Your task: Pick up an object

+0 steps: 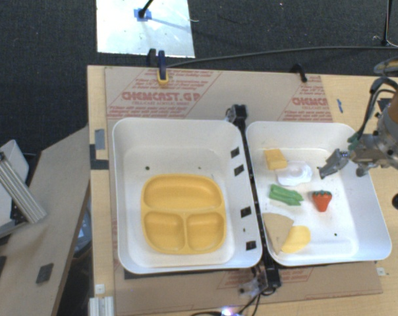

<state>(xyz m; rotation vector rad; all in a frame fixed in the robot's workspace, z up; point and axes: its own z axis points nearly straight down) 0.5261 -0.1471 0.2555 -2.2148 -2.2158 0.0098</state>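
So the gripper (pixel 333 163) sits over the right bin (pixel 367 203), upper right part; the arm is cut off at the frame's right edge and the tip is small and blurred, so grip state: cannot tell. Nothing visible in it. Nearest item is the white object (pixel 295 173), just left of the tip. Yellow block (pixel 275 158) beyond that, green pod (pixel 285 194) and red strawberry (pixel 321 200) below, tan wedge (pixel 277 228) and yellow piece (pixel 296 239) at the near side. Left bin (pixel 130 176) holds a yellow divided tray (pixel 182 212).
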